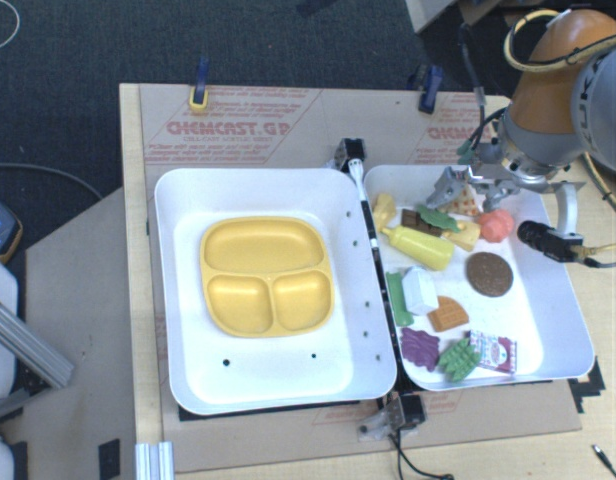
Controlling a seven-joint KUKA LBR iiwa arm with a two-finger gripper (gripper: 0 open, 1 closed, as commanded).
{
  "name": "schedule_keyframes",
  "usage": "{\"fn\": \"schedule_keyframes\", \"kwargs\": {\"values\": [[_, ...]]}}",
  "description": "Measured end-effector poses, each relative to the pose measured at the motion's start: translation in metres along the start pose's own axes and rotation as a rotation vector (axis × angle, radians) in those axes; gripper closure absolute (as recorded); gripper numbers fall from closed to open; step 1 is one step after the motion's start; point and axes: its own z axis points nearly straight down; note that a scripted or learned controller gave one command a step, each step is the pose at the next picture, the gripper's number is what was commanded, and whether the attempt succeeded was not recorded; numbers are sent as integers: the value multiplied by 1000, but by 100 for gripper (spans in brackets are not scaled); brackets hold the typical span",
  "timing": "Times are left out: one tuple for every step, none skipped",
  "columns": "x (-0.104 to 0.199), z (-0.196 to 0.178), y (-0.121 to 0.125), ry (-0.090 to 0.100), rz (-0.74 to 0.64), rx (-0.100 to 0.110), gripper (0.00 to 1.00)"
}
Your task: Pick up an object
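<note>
— What's on the bench (238, 118)?
— Two white bins. The left bin (178, 268) has a yellow tray (266, 274). The right bin (558, 318) has toy food.
— And the hand (458, 190)?
— Over the pizza slice (468, 204), at the far end. I can't tell if it's open or closed.

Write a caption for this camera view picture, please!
Robot gripper reaching among toy food in the right bin, beside a yellow tray in the left bin.

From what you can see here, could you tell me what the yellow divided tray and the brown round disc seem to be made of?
Yellow divided tray: likely molded plastic, smooth and slightly glossy, with rounded compartment edges and soft highlights.
Brown round disc: probably a plastic toy food, matte and faintly textured; too small to be certain.
</note>
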Motion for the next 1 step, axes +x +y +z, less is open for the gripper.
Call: {"fn": "schedule_keyframes", "kwargs": {"values": [[9,60,1,1,-1,0,0]]}}
